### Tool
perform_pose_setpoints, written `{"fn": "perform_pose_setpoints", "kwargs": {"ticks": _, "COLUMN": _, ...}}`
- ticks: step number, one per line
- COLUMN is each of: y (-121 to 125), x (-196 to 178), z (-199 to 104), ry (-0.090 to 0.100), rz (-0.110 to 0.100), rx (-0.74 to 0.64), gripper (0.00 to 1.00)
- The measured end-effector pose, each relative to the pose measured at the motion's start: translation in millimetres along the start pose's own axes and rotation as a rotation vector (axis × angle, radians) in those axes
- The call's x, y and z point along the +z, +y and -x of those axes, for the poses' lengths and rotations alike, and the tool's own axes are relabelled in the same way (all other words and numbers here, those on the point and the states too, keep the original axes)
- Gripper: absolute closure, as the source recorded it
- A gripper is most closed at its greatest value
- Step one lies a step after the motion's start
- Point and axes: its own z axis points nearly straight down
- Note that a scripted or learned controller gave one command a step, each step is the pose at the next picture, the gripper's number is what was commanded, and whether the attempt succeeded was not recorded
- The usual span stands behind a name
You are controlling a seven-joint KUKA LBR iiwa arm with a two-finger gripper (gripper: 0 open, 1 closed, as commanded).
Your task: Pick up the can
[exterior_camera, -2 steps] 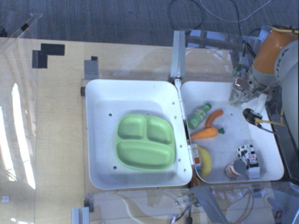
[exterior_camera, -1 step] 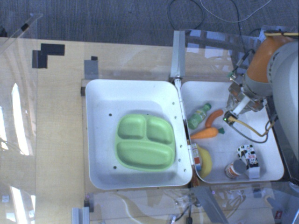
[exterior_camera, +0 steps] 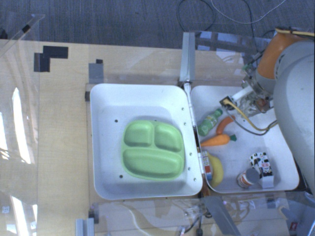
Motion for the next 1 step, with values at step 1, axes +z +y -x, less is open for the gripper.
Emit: {"fn": "perform_pose_setpoints", "kwargs": {"ticks": 1, "y": 8.1, "x": 0.4, "z": 7.9, "ry": -0.001, "rz": 0.0, "rx": -0.129, "gripper": 1.0}}
